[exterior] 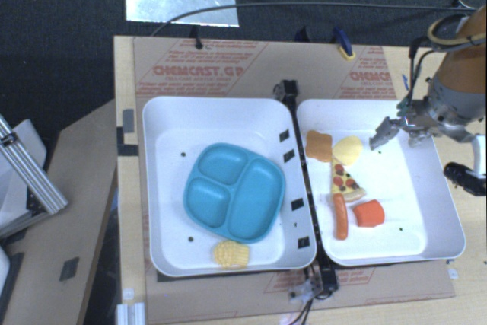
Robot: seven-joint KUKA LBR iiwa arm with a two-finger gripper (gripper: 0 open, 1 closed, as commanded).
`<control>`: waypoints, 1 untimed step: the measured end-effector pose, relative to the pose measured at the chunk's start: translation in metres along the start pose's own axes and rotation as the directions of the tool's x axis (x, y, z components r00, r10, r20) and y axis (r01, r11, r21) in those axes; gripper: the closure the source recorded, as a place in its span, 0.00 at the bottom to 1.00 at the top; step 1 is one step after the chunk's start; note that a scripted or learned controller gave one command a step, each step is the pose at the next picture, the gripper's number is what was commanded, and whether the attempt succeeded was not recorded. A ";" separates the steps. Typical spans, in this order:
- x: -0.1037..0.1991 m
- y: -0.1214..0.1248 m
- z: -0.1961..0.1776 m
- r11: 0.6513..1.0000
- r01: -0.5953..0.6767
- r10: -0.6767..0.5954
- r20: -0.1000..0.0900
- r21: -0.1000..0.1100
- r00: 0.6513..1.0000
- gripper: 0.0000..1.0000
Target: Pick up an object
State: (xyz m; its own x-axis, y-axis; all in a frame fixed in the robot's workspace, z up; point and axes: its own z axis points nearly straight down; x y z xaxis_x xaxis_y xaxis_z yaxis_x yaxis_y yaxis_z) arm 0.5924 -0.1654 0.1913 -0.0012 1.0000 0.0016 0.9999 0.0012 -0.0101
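Near edge, left bin: one corn cob, yellow, lying against the near wall, just beside the near rim of one blue divided plate with three compartments, which sits mid-bin with nothing in it. Right bin: five toy food items, all in the left half. Nearest, one orange-red block, possibly a carrot chunk, and one sausage, lying lengthwise near to far, the two close but apart. Beyond them, one pizza slice, its near end touching the sausage's far end. Farther, one pale yellow rounded piece and one toast-coloured piece, touching each other at the far left of the bin. Farthest right: one gripper, over the far right part of the bin, its dark tip pointing left toward the yellow piece and apart from it; whether its fingers are parted or closed cannot be told, and nothing is seen held. Handling note, as judgement: the pick has not begun. The carrot chunk is the cleanest target, standing free of its neighbours; descend squarely over it, avoiding the crowded far-left pair.
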 end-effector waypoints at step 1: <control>0.000 0.003 -0.007 1.000 0.003 -0.003 0.002 -0.012 1.000 0.00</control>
State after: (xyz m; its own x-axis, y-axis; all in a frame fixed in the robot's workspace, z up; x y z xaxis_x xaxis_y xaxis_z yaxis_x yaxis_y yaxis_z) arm 0.5953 -0.1652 0.1979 -0.0037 1.0000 -0.0006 1.0000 0.0037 0.0015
